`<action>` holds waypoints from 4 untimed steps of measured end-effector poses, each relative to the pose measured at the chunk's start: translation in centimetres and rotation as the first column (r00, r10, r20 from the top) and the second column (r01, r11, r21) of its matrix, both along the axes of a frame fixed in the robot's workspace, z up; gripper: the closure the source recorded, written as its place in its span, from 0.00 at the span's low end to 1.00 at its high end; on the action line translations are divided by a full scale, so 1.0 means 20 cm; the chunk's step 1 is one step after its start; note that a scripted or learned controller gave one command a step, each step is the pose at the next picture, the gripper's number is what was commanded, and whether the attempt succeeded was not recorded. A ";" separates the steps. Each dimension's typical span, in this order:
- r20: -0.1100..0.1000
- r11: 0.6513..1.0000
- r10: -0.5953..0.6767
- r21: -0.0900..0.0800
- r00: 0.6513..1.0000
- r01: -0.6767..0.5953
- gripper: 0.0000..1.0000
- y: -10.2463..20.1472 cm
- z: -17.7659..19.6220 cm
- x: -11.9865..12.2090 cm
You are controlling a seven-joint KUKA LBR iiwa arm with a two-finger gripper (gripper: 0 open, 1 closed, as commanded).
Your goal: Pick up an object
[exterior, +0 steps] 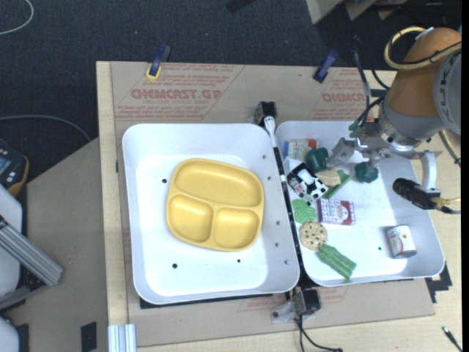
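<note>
The gripper (357, 152) hangs low over the upper middle of the right white bin (432, 251); whether it is open or closed cannot be told, nor whether it grips anything. Nearest to it lies a small dark green rounded toy (366, 171), just below (toward the bin's near edge). A second dark green piece (316, 158) lies to its left. The yellow three-compartment plastic tray (215, 204) sits well apart, in the left bin.

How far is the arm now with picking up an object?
Done: the gripper is down in the right bin, among the toys near a green piece. In hand: nothing I can see between its fingers. Left: grasping and lifting; the yellow plate sits in the left bin.
</note>
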State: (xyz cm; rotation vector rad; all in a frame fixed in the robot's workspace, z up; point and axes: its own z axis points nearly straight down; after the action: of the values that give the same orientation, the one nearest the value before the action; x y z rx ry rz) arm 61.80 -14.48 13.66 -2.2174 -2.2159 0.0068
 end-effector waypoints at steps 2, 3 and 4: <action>0.023 1.000 0.000 -0.001 1.000 0.000 1.00 0.00 -0.16 0.03; 0.015 1.000 0.001 -0.004 1.000 -0.001 1.00 0.01 0.06 0.04; 0.016 1.000 0.002 -0.004 1.000 -0.002 1.00 0.02 0.28 0.05</action>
State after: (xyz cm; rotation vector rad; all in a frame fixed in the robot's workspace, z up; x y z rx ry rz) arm 62.89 -14.16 19.30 -2.2253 -2.2279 -0.0063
